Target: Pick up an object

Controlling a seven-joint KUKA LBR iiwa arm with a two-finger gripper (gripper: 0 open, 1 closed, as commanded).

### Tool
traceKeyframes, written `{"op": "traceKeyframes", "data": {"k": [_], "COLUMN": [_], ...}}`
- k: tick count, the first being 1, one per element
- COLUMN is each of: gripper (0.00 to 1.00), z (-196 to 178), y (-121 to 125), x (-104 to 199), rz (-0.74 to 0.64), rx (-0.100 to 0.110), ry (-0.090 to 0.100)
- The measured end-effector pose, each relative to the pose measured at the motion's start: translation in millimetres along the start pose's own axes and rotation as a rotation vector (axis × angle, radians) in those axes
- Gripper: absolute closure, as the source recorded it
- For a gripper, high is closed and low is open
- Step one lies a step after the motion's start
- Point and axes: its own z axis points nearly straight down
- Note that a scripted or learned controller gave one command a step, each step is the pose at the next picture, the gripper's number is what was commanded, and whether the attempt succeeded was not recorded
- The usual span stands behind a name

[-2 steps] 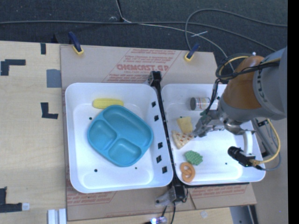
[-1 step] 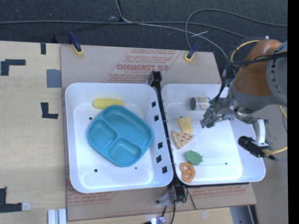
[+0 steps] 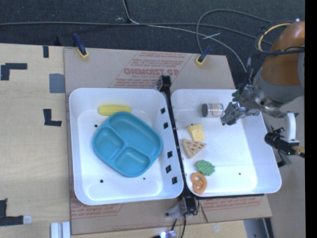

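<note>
Camera view, looking down at a slant on both bins.

1. Position. My arm (image 3: 280, 58) reaches in from the right, with its orange band above the grey wrist. My fingers (image 3: 230, 116) hang over the upper right part of the right bin (image 3: 247, 148), pointing down and to the left.

2. Finger state. Cannot tell how far the fingers are spread; they read as one dark cluster from this angle. Nothing is visible between them.

3. Right bin contents.
- A small can (image 3: 213, 109) lies on its side near the bin's upper edge, just beside my fingers on their left. I cannot tell whether we touch.
- A yellow cheese block (image 3: 196, 132) lies below the can, toward the divider.
- A pizza slice (image 3: 193, 147) sits directly below the cheese, touching it or very nearly so.
- A green leafy piece (image 3: 205, 167) lies lower down.
- A pretzel (image 3: 199, 182) sits just below the green piece, near the bin's lower left corner.

4. Left bin (image 3: 79, 148) contents.
- A blue divided tray (image 3: 127, 143) lies flat, filling the middle.
- A corn cob (image 3: 114, 109) lies just above the tray's upper edge.

5. Surroundings. Both bins rest on a cardboard sheet (image 3: 148, 68) clamped to the counter (image 3: 29, 133). Cables (image 3: 218, 19) run across the dark floor above.
</note>
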Motion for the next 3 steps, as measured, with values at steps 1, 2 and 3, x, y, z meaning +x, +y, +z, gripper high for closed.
{"op": "traceKeyframes", "data": {"k": [1, 2, 3], "gripper": [1.00, 1.00, 1.00], "z": [-33.8, -14.9, -2.4], "y": [0.8, 0.9, -1.8], "x": [0.1, 56.9, 119.5], "rz": [0.001, -0.004, -0.005], "rx": [0.004, 0.008, 0.008], "ry": [0.001, 0.002, 0.002]}}
